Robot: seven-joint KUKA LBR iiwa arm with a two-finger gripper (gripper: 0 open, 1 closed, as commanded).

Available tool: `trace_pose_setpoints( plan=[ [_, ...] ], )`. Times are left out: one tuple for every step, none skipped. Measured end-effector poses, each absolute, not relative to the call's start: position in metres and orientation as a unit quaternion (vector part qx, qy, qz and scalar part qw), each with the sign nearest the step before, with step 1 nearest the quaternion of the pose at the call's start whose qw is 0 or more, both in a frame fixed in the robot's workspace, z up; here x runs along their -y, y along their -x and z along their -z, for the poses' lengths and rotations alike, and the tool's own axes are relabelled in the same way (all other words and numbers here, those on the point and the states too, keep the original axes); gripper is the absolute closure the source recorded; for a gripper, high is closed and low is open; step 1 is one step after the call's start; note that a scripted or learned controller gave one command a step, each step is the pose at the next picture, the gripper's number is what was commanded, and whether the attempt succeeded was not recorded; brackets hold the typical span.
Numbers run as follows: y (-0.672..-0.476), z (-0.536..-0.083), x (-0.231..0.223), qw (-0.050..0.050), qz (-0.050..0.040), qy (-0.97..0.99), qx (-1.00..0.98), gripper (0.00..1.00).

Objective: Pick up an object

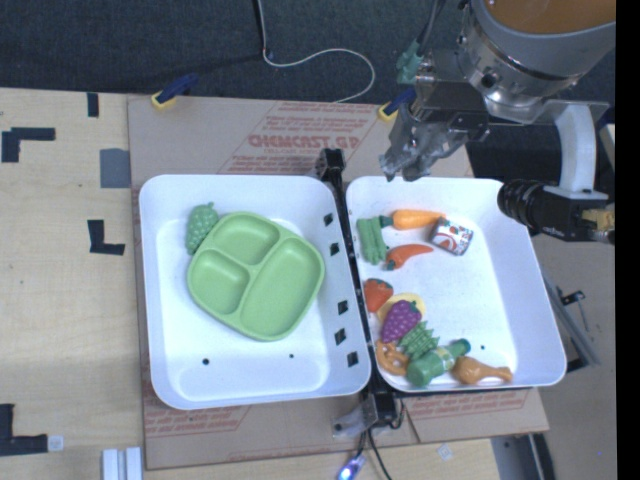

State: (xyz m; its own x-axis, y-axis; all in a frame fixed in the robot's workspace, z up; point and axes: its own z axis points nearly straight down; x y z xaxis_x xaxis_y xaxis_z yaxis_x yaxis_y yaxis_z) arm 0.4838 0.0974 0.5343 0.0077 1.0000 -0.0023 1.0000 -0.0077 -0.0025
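toys: a loose heap in the right bin (pixel 500 298), right half of the frame, mostly along its left side and lower edge
carrot (pixel 416 219): orange, lying flat near the bin's upper middle, green end to the left
can (pixel 452 236): small, red and white, on its side, just right of the carrot
beans (pixel 371 239): green pods, left of the carrot, close to the bin's left wall
pepper (pixel 408 255): orange-red, just below the carrot
tomato (pixel 377 294): red, below the beans
grapes (pixel 399 320): purple bunch, lower middle of the bin, on top of something yellow
bottom cluster: a green piece (pixel 432 365) and a tan piece (pixel 481 372) at the bin's lower edge, packed together; what they are is hard to tell
left bin (pixel 170 368): left of centre, touching the right bin along the black hinge strip
plate (pixel 256 275): green, three sections, tilted in the left bin
green bunch (pixel 201 226): at the plate's upper left corner, touching it
gripper (pixel 412 163): upper right of the frame, above the right bin's top edge, nothing seen between its fingers; cannot tell whether they are apart or together
arm (pixel 540 28): grey with orange top, top right corner
cable (pixel 300 60): white, looping over the dark surface at top centre
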Motion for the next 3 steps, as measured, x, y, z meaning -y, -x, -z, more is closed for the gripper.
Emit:
trace_pose_setpoints(
  plan=[
    [-0.484, -0.535, -0.03, 0.0, -0.0011, 0.709, 0.705, 1.0],
    [-0.483, -0.535, 0.059, -0.001, -0.001, 0.71, 0.704, 1.0],
    [-0.483, -0.491, 0.123, 0.001, -0.0021, 0.709, 0.705, 1.0]
  ],
)
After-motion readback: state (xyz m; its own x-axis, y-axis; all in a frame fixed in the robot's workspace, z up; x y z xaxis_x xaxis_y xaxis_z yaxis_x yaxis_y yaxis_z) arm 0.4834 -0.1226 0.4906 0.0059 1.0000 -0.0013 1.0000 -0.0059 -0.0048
